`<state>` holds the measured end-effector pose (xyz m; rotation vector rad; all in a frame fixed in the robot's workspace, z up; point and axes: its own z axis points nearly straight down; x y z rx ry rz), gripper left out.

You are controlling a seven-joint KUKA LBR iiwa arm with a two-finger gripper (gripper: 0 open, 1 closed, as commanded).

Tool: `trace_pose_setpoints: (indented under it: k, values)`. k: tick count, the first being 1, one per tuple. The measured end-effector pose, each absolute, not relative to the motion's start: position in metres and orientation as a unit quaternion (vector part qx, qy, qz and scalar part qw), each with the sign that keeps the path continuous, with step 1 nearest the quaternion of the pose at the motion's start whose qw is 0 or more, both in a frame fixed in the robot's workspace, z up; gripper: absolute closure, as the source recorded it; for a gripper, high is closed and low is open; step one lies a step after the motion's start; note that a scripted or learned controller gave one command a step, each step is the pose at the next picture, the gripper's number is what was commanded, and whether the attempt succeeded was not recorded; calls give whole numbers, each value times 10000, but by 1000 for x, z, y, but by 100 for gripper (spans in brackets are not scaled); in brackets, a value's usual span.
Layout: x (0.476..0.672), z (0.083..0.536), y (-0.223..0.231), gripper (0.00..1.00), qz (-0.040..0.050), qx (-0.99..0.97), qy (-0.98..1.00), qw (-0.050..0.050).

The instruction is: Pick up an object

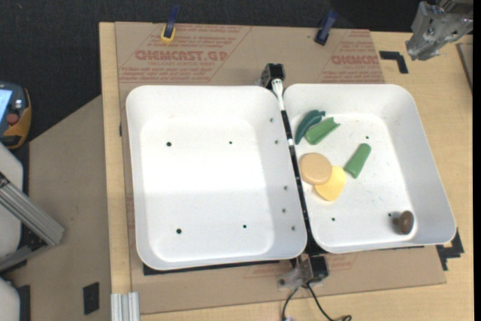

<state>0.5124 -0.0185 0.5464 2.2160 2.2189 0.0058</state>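
The right bin holds several small objects. A pair of green pod-shaped pieces lies near its back left. A green cylinder lies tilted in the middle. A tan round disc overlaps a yellow piece next to the divider. A small brown lump rests in the front right corner. My gripper hangs at the top right of the view, beyond the right bin's back corner and well away from every object.
The left bin sits beside the right one on a cardboard sheet. Yellow and blue clamps hold the sheet's back edge. A black bracket joins the bins at the back.
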Motion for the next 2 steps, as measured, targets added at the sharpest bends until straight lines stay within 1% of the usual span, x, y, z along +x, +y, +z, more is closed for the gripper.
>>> trace_pose_setpoints:
  k: [1,2]
  values:
    - [477,442,56,100,-46,7042,7100,-50]
    - [560,350,102,100,-40,7057,7085,-29]
